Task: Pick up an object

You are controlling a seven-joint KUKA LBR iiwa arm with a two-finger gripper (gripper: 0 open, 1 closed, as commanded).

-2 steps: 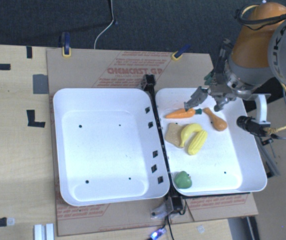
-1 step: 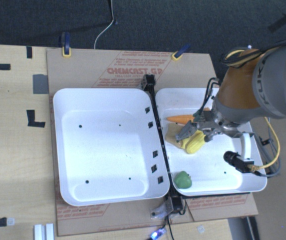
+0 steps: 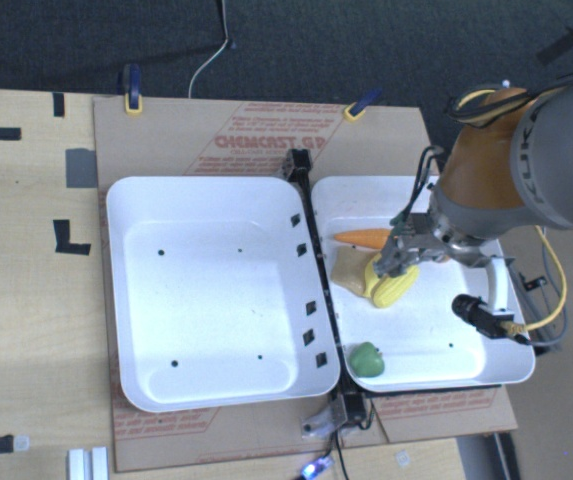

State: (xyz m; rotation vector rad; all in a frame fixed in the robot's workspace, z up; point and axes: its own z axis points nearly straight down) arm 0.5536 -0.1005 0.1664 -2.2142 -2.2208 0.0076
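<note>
In the white right bin (image 3: 486, 368): orange carrot (image 3: 363, 238), yellow corn (image 3: 392, 288), green pepper (image 3: 367, 360), tan wedge (image 3: 348, 274).

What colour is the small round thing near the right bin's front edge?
Green, seen in the camera view: the small round object.

Even, diffuse overhead light, soft faint shadows. White bins (image 3: 206, 288) nearly blown out, detail lost. Slightly soft focus overall, low resolution, dark backdrop underexposed.
</note>
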